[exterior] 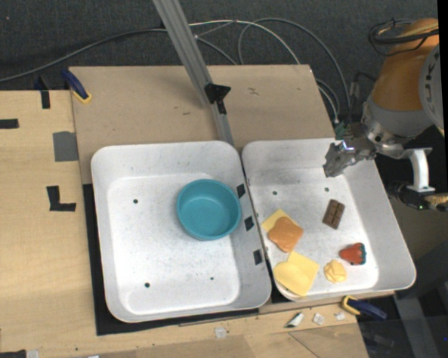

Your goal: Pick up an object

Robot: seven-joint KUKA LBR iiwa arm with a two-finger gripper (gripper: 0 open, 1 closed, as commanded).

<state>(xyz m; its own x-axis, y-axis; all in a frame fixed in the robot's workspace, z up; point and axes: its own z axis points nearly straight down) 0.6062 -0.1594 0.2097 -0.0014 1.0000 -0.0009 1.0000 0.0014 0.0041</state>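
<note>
While no single object is marked out for pickup, the candidates lie in the right bin (377, 203): a small brown block (333, 214) near the bin's middle, an orange-brown slab (286, 233) resting partly on a pale yellow piece beneath it, a larger yellow wedge (296, 273) at the front edge, a small cream lump (335, 270) just beside the wedge, and a red piece (353, 253) with a dark end near the lump. These items sit apart from the gripper (336, 160), which is positioned over the back right part of the same bin, well clear of the brown block in front of it. Nothing is seen between its fingers; whether they stand apart or together cannot be told from this angle. The grey arm with its orange band (403, 76) enters from the right side. The left bin (120, 218) holds a blue bowl (208, 208), upright, set toward the bin's right half. Both bins rest on a wooden bench (30, 224), with cables (276, 35) running behind and a metal pole (194, 55) slanting across the back
</note>
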